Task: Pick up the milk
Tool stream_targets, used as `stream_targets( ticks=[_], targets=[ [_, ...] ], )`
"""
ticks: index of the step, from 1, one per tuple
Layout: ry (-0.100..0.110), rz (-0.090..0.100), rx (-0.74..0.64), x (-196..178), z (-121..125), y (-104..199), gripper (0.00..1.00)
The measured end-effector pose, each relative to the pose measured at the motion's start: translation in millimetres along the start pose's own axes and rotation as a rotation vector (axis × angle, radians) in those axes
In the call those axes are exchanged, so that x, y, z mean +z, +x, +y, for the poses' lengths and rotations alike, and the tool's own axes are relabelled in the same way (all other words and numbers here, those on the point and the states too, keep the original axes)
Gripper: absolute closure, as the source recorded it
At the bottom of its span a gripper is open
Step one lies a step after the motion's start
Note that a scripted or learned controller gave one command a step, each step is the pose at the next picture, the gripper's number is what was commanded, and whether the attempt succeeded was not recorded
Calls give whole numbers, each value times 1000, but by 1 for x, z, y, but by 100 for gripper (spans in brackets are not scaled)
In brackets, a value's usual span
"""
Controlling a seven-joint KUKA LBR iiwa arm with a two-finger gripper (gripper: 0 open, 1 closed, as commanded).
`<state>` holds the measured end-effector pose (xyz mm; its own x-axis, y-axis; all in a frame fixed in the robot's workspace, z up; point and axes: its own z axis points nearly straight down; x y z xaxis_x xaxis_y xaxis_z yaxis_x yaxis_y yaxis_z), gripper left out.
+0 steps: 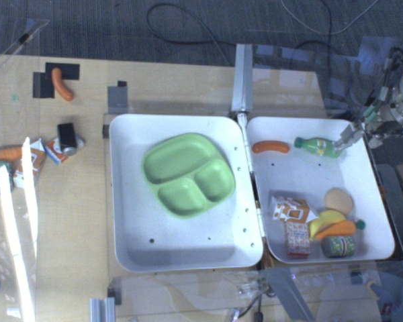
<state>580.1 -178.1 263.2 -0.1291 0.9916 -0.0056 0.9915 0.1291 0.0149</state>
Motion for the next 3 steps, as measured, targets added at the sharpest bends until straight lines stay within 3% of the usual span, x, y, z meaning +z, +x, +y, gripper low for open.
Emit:
stream_targets(
  ticks=[1, 2, 3],
  targets=[
    [10, 5, -103, 71, -23, 15, 0],
    [11, 6, -104, 145, -26, 51, 0],
    [8, 5, -1, 165, -44, 78, 0]
  ],
)
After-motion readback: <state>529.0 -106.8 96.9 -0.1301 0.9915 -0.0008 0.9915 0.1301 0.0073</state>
